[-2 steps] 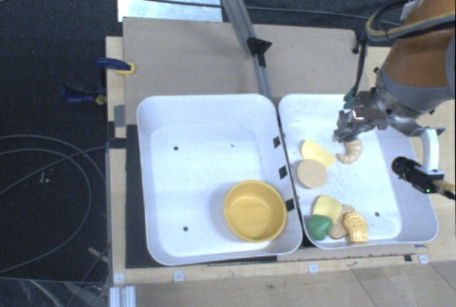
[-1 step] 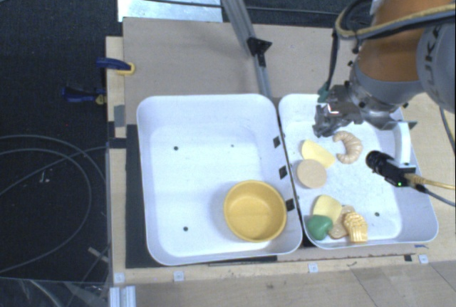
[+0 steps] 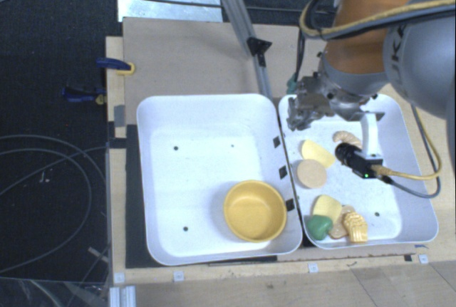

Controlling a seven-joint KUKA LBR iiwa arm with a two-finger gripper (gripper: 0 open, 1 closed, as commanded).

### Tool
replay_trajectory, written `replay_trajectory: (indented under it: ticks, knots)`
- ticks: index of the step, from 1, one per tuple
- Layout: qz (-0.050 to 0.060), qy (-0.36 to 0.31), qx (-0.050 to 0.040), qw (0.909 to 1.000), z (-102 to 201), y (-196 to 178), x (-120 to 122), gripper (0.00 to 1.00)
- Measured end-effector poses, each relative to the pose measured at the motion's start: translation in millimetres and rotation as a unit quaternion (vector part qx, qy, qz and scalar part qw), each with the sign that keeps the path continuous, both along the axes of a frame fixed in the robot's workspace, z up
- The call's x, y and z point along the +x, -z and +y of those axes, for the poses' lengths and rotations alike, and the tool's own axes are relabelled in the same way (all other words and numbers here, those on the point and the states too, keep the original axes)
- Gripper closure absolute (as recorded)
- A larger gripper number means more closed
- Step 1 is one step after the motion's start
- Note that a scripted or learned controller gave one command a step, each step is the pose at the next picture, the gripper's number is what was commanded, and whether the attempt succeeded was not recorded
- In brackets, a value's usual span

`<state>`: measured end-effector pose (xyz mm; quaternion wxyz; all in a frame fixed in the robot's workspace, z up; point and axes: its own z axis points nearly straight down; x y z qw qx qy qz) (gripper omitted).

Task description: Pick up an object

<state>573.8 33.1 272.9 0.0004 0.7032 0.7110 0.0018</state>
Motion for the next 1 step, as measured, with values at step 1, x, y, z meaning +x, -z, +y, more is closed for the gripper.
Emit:
replay_trajectory:
  ticks: [1]
  knots:
    - [0.001,0.000,-0.0002,1.0000,58.6,15.2,10.4,1.00]
